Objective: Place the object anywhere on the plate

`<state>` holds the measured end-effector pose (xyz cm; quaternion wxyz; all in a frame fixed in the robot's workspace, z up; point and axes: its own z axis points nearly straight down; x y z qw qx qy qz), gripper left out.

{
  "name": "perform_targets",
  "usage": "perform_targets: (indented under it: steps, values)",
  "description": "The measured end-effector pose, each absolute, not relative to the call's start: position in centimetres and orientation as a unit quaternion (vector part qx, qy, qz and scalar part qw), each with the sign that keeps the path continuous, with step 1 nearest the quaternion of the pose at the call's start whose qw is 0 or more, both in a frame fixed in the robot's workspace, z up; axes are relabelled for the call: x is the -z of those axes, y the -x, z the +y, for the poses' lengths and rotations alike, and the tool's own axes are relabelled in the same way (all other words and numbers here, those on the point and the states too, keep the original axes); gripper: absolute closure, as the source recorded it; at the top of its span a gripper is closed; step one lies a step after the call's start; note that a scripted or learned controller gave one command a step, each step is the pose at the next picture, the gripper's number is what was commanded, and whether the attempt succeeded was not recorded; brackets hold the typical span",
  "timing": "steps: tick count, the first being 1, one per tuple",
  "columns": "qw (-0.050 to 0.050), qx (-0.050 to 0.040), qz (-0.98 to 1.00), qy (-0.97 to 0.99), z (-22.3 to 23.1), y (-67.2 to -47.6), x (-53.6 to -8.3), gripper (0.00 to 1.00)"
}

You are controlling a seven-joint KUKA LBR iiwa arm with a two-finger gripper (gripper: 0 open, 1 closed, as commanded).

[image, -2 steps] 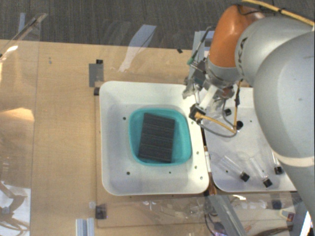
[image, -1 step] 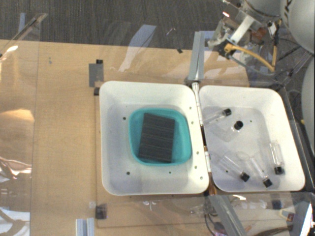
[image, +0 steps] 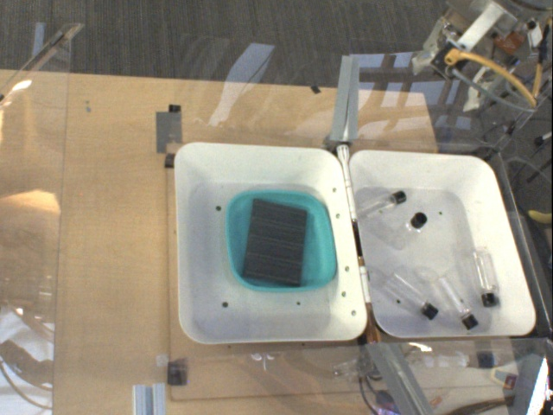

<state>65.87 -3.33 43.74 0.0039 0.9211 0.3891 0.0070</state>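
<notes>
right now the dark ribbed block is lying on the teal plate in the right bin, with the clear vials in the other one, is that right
Not quite: the camera view shows the dark ribbed block lying on the teal plate in the left bin. The clear vials are in the right bin.

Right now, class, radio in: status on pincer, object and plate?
Arm parked top right. Dark block flat on teal plate, left bin. Vials in right bin.

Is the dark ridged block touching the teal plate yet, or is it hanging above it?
Touching. The camera view shows the dark ridged block lying flat inside the teal plate in the left bin.
</notes>
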Motion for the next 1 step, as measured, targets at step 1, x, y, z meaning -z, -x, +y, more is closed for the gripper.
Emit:
perform_targets:
  steps: [1]
  values:
    - [0.004,-0.0058,0.331,-0.944,-7.3,-64.69,-43.61,0.0]
